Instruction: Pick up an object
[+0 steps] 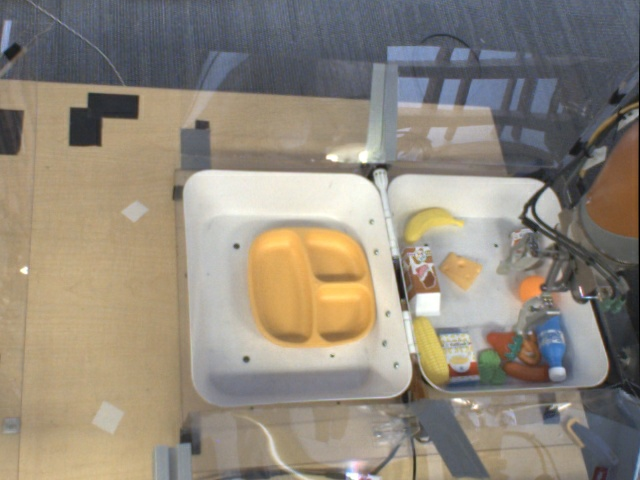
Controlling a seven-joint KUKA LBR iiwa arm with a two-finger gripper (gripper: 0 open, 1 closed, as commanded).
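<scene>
Objects for picking crowd the right bin (500,190) on the table (90,298), while the left bin (210,268) carries a yellow divided tray (310,286). The grey arm (605,208) reaches in, its end effector (545,283) hovering over the bin's right side beside an orange ball (529,289) and above a blue bottle (551,346); whether it is apart or together cannot be told. Judged at the approach step, the next move calls for a descent onto 1 item, such as the banana (430,223) or cheese wedge (460,270).

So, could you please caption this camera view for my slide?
Gripper hovers over toy food in the right bin; yellow tray in the left bin.
</scene>
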